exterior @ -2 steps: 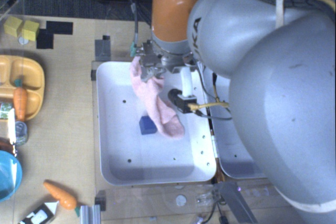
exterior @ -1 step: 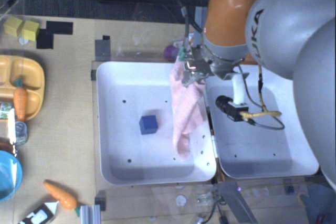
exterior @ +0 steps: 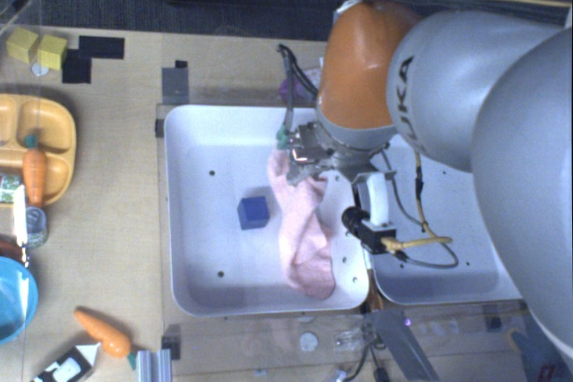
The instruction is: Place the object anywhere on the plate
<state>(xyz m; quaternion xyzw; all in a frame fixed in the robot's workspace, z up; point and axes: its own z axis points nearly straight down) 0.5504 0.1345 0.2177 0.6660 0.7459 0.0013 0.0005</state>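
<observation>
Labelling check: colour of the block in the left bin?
Blue block, beside the pink cloth; camera view.

Readable text: partial black lettering "KU" on the grey casing of my arm, just below the orange band, running sideways in the camera view; remaining letters are cut off by the curve. Small packages at the surface's left edge carry print too blurred to read.
</observation>
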